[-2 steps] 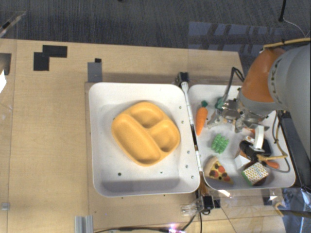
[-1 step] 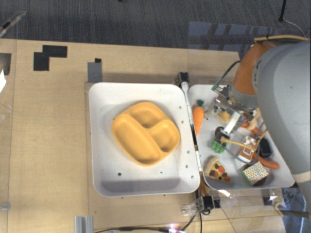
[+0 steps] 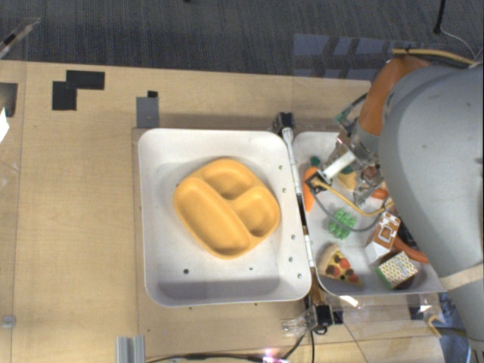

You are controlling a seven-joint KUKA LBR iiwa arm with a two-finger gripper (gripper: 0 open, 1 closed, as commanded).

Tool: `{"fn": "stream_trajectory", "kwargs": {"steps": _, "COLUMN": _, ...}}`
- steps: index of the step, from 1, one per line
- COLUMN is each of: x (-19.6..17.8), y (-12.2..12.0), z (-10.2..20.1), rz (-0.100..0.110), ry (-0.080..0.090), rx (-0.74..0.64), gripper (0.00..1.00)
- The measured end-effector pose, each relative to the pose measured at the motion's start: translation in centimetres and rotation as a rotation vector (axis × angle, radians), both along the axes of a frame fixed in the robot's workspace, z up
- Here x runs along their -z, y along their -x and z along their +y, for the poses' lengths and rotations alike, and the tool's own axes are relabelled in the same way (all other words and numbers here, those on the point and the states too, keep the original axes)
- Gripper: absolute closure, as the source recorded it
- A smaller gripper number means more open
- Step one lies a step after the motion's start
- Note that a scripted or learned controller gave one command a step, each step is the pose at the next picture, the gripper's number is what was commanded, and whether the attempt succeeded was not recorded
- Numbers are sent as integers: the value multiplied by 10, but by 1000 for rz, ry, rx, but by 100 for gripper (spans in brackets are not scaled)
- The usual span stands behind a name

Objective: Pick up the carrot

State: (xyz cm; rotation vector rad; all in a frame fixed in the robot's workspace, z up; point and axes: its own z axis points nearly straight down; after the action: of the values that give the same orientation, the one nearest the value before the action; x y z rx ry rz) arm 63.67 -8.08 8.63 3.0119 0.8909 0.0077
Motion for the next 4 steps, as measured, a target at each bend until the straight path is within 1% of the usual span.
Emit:
{"fn": "stream_trajectory", "kwargs": {"steps": 1, "x": -1, "y": 32, "z": -2, "rz": -1, "ry": -2, "rx": 272, "gripper": 0}}
{"fn": "stream_trajectory", "kwargs": {"steps": 2, "x": -1, "y": 43, "z": -5, "rz": -3, "ry": -2, "rx": 328, "gripper": 0}}
{"fn": "stream_trajectory", "kwargs": {"steps": 3, "x": -1, "y": 56, "z": -1, "rz": -4, "ry": -2, "rx": 341, "gripper": 0}}
{"fn": "stream_trajectory", "kwargs": {"steps": 4, "x": -15, "y": 52, "z": 0, "rz": -14, "ry": -4, "rx": 332, "gripper": 100}}
